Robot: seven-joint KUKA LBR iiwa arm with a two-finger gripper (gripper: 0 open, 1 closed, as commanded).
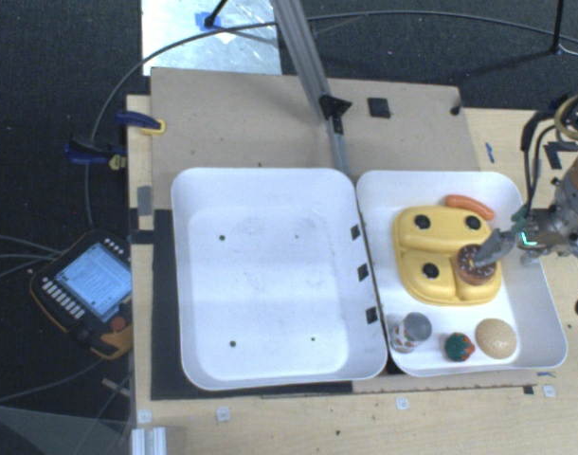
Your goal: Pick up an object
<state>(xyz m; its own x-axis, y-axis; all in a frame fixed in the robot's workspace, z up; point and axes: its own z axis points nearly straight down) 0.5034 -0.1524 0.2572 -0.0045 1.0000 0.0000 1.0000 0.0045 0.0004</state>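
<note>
Objects for picking all lie in the right bin: a large yellow moulded piece with dark round spots, a small brown ring-shaped item resting on that yellow piece's right lower part, an orange sausage-like piece just beyond the yellow one, and along the near edge a small grey can, a green and red ball and a tan egg-shaped object. The end effector reaches in from the right, its tip right over the brown ring; whether it is clenched or released cannot be told. The left bin sits beside it on the desk
</note>
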